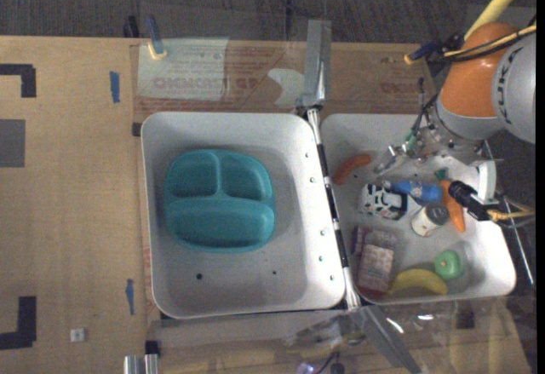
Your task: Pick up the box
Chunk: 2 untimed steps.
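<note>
Right bin (502,274) — box (376,260) below-left of hand (407,151)

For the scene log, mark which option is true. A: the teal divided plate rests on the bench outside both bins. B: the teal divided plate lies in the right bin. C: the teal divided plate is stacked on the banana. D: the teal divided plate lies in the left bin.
D: the teal divided plate lies flat inside the left bin, while the banana lies apart from it in the right bin.
</note>
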Each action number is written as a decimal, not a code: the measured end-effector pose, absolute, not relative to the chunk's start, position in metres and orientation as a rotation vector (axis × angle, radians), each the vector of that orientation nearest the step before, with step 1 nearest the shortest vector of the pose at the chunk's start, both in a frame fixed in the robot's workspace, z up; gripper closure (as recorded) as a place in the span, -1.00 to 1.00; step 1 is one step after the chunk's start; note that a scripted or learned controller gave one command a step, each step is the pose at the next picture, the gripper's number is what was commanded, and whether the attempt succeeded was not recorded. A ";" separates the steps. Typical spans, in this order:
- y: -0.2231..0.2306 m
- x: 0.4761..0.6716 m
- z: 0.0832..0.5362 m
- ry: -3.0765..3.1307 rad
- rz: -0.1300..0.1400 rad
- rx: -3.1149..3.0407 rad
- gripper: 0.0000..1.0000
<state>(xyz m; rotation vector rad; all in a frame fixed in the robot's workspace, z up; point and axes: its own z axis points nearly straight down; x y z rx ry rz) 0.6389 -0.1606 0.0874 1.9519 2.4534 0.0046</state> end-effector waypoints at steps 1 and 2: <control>-0.164 0.641 0.101 2.442 0.010 1.950 1.00; -0.225 0.593 0.089 2.737 0.004 1.527 1.00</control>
